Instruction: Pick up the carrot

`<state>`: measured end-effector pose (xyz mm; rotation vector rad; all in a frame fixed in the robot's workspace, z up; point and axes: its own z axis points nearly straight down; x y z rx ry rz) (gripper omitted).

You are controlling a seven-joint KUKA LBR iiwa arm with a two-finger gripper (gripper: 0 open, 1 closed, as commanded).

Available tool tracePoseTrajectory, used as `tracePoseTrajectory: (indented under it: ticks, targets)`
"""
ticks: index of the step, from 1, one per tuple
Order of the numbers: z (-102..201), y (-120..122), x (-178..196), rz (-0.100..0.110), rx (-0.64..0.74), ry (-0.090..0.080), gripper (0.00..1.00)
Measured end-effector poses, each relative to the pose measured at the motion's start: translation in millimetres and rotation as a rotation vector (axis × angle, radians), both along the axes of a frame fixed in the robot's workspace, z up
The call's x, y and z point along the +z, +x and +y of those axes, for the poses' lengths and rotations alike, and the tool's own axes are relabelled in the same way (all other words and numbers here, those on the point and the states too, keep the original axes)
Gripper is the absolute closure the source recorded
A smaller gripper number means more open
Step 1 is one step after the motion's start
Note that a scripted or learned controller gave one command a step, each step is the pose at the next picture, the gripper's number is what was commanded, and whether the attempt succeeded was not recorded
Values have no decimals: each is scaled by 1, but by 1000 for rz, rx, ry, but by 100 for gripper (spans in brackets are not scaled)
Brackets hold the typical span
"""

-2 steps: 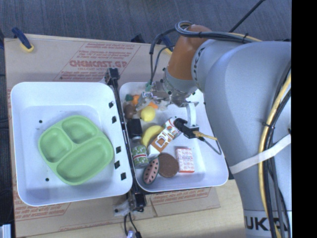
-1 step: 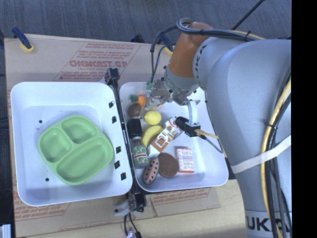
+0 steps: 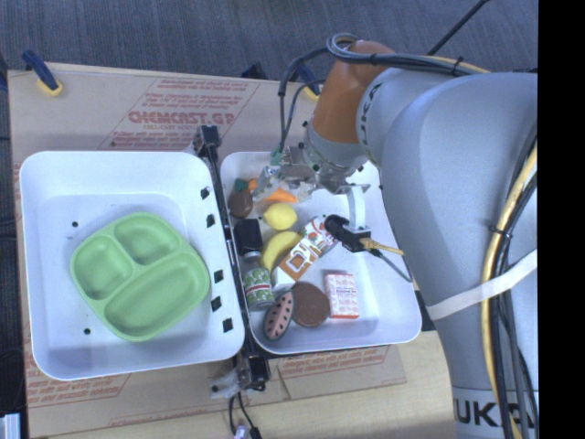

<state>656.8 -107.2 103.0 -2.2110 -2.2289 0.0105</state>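
While arm is reaching in from right, gripper (image 3: 294, 174) is hanging low over right bin (image 3: 398, 311), grip unclear from here. Carrot (image 3: 279, 197) is lying just beneath, beside lemon (image 3: 281, 216). Banana (image 3: 279, 247), can (image 3: 258, 286), snack box (image 3: 341, 295) are crowding same bin. Left bin (image 3: 37, 245) is holding green divided plate (image 3: 140, 275).

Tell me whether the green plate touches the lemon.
Apart. The camera view shows the green plate in the left bin and the lemon in the right bin, with both bin walls between them.
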Motion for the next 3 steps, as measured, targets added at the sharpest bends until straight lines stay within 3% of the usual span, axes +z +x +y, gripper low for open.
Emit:
tracePoseTrajectory:
  ticks: [1, 2, 3]
  targets:
    - [1, 0, 10, 2, 3, 1, 100]
    - [1, 0, 10, 2, 3, 1, 0]
    - [2, 0, 20, 2, 4, 1, 100]
